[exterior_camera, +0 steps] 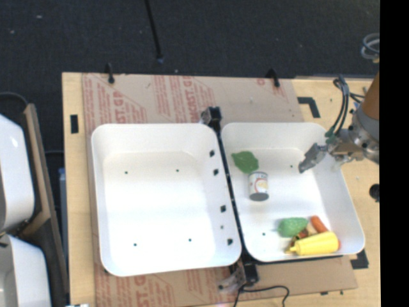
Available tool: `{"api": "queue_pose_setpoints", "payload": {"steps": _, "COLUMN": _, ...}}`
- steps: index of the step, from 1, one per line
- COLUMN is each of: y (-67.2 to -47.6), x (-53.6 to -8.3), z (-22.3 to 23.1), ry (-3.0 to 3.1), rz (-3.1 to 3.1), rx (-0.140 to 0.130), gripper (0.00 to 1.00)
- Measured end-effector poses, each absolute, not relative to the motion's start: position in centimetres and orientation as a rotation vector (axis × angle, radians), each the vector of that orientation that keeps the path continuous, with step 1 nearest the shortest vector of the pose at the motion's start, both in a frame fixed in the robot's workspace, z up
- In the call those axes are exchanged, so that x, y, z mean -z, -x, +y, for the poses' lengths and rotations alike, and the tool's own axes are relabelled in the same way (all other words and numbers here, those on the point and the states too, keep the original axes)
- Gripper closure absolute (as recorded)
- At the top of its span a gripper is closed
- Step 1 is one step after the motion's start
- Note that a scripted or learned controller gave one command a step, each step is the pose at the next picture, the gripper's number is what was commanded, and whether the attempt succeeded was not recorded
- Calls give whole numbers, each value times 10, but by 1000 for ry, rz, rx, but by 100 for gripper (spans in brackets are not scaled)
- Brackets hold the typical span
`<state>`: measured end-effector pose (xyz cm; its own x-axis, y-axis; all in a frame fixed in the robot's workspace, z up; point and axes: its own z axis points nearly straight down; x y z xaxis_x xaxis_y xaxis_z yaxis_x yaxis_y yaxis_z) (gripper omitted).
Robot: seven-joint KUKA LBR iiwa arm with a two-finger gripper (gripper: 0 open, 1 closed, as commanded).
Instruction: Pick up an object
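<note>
**One camera, high over the bench**

A single fixed camera hangs above the bench (77, 171) and looks down at a slant, far enough back to take in both white bins: the left bin (108, 146) and the right bin (339, 190), side by side. Dark floor (223, 24) fills the top. The arm (364, 133) comes in from the right edge.

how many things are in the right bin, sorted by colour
green: 2, a leafy piece near the divider and another piece near the front
yellow: 1, a bottle at the front right corner
orange: 1, a small piece just behind the bottle
white and grey: 1, a small can in the middle
total: 5
</note>
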<state>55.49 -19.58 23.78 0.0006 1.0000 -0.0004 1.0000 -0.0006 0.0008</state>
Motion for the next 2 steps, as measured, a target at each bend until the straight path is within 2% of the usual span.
{"api": "queue_pose_setpoints", "payload": {"steps": 1, "y": -584, "x": -96, "z": -163, "ry": -2223, "rz": 2227, "rx": 5, "gripper": 0}}
{"api": "queue_pose_setpoints", "payload": {"steps": 2, "y": -643, "x": -101, "z": -114, "ry": -2216, "rz": 2225, "rx": -3, "gripper": 0}}
